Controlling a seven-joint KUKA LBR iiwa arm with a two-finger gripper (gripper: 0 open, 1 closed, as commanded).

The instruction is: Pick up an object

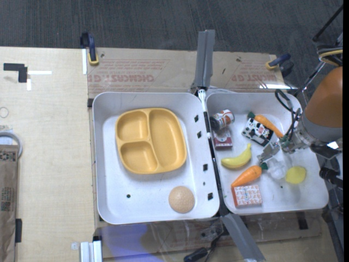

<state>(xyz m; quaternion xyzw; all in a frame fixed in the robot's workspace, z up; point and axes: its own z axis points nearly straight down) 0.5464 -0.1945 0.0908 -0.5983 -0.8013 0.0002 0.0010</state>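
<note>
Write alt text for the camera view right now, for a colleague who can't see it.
The grey arm's end effector hangs low over the right bin, among a banana, two carrots, a small red box and a yellow round piece. The left bin holds a yellow divided plate and a tan ball.

Yellow tray (150, 141) (3 compartments), clamps (89, 49)

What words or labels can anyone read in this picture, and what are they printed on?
"CHEMCAST GP", seen upside down in red and repeated along the brown paper sheet under the two white bins.
Small red box: printed pattern, too small to read.
Black-and-white carton: markings too blurred to read.
Small can: label too blurred to read.
Brown bag at the left edge: dark print, unreadable.
</note>
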